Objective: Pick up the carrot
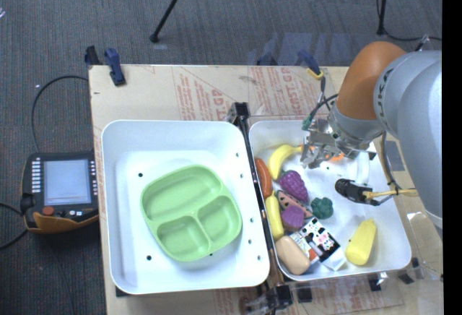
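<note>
orange shows as a small bright sliver of the carrot (336, 157) just beside the tip of the end effector (318, 155), in the far part of the right bin (401, 230); most of it is hidden under the wrist, so i cannot tell whether it is gripped or only lies close by. whether the end effector is spread or pressed together cannot be told from this slant. the grey arm reaches in from the right, its orange band (368, 82) above the wrist.

a banana (281, 157) lies just left of the end effector. nearer along the bin's left wall is an orange-red oblong piece (263, 176), then purple grapes (294, 183), a green broccoli piece (322, 206), a black-and-white carton (317, 238), a tan loaf-shaped piece (292, 254) and a yellow lump (361, 241) at the near right.

the left bin (115, 162) holds a light green divided plate (191, 212). both bins sit on the pale surface (180, 89). a handheld control screen (61, 187) lies on the floor to the left.
</note>
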`<state>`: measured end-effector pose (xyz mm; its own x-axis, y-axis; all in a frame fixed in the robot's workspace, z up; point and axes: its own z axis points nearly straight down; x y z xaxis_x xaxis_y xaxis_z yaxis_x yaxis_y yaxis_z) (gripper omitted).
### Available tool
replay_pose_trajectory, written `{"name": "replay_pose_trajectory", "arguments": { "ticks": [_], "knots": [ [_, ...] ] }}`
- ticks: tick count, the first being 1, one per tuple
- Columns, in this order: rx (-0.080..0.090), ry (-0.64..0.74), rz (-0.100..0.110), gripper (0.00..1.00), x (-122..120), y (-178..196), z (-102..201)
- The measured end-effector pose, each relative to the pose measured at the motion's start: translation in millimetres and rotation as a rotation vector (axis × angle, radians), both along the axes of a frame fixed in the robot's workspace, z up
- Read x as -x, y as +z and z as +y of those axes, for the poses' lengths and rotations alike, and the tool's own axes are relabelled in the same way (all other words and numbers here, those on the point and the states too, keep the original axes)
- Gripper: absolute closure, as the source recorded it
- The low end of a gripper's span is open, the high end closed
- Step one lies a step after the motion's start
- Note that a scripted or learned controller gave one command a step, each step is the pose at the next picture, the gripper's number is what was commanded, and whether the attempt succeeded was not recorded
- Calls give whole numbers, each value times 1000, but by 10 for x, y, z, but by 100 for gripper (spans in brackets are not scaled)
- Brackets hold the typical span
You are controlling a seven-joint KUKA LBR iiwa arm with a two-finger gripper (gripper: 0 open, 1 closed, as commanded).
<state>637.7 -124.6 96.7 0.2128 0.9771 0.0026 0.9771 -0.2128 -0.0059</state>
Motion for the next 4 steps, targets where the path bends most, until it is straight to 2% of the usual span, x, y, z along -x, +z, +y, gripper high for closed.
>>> {"name": "replay_pose_trajectory", "arguments": {
  "ticks": [1,2,3,4],
  "knots": [
    [7,235,-12,100,165,1033,-798],
    [-6,294,9,100,831,-39,-856],
    [-1,291,-4,0,792,20,-871],
    [-3,153,-4,0,170,-101,-784]
  ]
}}
